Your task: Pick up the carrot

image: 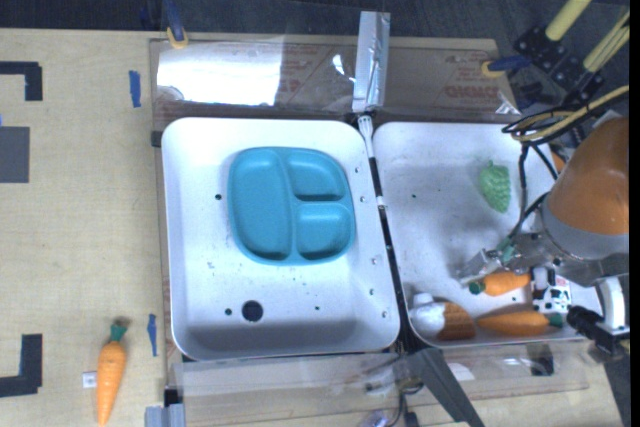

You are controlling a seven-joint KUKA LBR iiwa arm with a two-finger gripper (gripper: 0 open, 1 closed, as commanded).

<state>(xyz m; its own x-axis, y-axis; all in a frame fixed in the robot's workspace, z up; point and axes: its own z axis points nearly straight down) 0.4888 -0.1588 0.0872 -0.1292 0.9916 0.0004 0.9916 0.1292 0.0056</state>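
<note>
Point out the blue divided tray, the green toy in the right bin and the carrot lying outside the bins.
blue divided tray (291, 205), camera view, its centre ridge.
green toy (495, 186), camera view, its middle.
carrot (109, 374), camera view, its orange body.

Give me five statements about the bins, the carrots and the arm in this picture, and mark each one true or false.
1. A blue divided tray lies in the left bin. True.
2. The green leafy item is in the left bin. False: it lies in the right bin, near its upper right.
3. A carrot lies on the bench outside both bins, at the lower left. True.
4. The end effector is over the left bin. False: it is low over the right bin, by the orange pieces there.
5. The blue tray holds a carrot. False: nothing orange shows in its compartments.
</note>
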